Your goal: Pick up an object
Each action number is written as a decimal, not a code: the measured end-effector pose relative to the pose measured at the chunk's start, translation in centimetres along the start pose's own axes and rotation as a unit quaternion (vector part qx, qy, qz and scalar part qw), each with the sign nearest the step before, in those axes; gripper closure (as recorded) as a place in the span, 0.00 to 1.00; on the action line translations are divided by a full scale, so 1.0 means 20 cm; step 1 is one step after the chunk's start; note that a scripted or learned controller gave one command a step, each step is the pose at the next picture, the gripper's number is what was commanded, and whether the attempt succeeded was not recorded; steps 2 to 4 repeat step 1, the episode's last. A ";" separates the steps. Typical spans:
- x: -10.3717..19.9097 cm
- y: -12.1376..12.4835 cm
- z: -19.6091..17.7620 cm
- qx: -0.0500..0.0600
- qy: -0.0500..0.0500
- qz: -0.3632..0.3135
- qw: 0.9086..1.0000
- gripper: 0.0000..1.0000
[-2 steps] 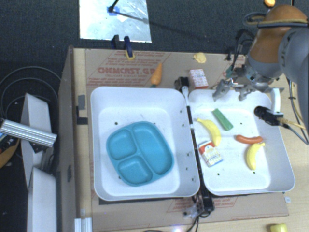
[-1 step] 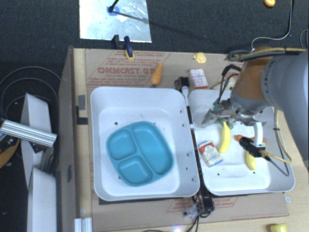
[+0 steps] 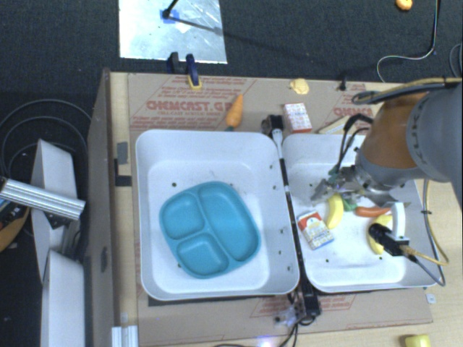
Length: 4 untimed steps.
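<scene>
Right bin (image 3: 347, 277): end effector (image 3: 334, 191) (finger spread impossible to tell) meets banana (image 3: 334, 211).

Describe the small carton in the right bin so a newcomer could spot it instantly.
Start at the right bin, under the grey arm. The small carton lies flat by the bin's left wall, just left of the yellow banana below the gripper. It is the one boxy item there, white with red print; its neighbours are rounded toy foods.
</scene>
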State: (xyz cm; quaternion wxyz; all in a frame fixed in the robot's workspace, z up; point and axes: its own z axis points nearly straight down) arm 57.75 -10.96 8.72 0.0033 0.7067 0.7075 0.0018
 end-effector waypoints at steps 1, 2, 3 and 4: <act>0.00 0.01 -0.05 -0.001 0.000 0.000 1.000 1.00; 0.00 0.01 -0.05 -0.001 0.000 0.000 1.000 1.00; 0.00 0.01 -0.05 -0.001 0.000 0.000 1.000 1.00; 0.00 0.01 -0.05 -0.001 0.000 0.000 1.000 1.00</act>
